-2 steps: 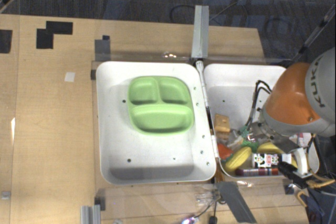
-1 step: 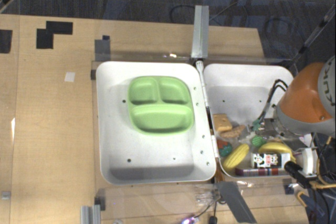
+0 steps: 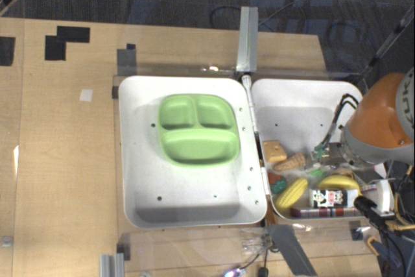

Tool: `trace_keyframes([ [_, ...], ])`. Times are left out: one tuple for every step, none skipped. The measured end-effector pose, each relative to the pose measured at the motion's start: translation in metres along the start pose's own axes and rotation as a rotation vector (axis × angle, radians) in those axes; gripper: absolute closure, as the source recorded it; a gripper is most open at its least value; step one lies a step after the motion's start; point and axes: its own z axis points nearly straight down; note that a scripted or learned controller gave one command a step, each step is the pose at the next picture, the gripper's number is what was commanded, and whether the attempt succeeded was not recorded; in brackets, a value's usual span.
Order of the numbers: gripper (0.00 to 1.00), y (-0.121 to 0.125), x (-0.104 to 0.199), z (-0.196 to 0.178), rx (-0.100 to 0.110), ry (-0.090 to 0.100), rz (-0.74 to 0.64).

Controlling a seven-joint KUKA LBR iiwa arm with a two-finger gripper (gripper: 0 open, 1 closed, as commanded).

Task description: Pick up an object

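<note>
Reaching step: the claw (image 3: 322, 154), whose grip I cannot tell, hangs low in the right bin (image 3: 295, 100), the banana (image 3: 338, 182) just below-right of it, needing a final descent and closing.

From my station I see the wooden surface (image 3: 58, 159) carrying two shallow white bins. The left bin (image 3: 139, 159) holds a pale green divided plastic tray (image 3: 196, 128). The right bin (image 3: 292, 104) has a clutter at its near end: a yellow corn cob (image 3: 291, 192), a yellow banana (image 3: 338, 182), a tan wedge (image 3: 275, 152). The claw (image 3: 322, 154) hangs just above that clutter.
</note>
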Motion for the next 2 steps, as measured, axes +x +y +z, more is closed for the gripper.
trace_keyframes([
  [1.0, 0.013, -0.025, -0.075, 0.026, 0.005, -0.029],
  [1.0, 0.047, 0.018, -0.113, 0.026, 0.006, -0.027],
])
